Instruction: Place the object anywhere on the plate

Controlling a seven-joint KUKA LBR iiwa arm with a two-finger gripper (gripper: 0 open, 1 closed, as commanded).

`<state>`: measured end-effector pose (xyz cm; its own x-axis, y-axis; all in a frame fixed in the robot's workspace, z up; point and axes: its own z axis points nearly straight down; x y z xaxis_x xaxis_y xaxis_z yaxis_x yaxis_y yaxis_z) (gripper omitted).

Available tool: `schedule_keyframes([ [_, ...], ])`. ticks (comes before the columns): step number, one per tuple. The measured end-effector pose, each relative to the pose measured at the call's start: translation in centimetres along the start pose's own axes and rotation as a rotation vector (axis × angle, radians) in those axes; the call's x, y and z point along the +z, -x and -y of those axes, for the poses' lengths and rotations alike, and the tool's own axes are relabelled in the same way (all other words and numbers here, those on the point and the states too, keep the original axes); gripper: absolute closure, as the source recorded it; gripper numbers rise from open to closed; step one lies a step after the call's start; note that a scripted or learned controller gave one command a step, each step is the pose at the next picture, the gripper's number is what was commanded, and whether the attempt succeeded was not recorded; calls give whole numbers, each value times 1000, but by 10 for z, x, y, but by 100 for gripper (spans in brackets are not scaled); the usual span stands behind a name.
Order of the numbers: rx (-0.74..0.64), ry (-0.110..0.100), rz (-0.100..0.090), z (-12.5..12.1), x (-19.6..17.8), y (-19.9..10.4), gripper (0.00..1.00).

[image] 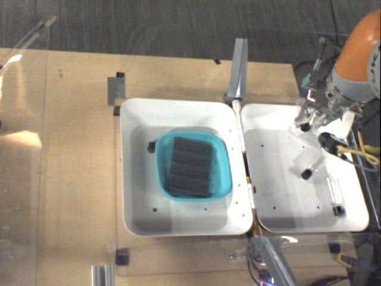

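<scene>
The plate (223, 168), a turquoise dish with rounded corners, sat in the middle of the left bin (134, 159), left of the frame's centre. On it already lay the object (190, 167), a dark ribbed block whose long axis ran roughly top to bottom of the frame, tilted slightly so its upper end leaned right. It rested flat and wholly inside the plate's rim, so by the look of it the placing itself was already done.

The gripper (314, 119) hung over the upper right corner of the right bin (280, 213), well apart from the plate and across the divider between the two bins. The object lay to its left and somewhat lower in the frame. Whether the fingers were apart or together could not be told from this view; the wrist hardware and cables cluttered that spot. Nothing dark or ribbed showed at the gripper.

The right bin held a few small clear and dark bits on its floor, near the gripper and toward the lower right corner. The pale wooden table (59, 177) lay around both bins.
</scene>
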<state>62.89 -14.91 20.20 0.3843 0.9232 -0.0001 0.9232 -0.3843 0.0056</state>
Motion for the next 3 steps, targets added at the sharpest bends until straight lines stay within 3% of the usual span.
schedule_keyframes([
  [1,-143,-2,-2,56,-10,-49,100],
  [2,-329,-4,-2,143,17,-100,100],
  [3,-328,-3,-2,143,17,-99,0],
])
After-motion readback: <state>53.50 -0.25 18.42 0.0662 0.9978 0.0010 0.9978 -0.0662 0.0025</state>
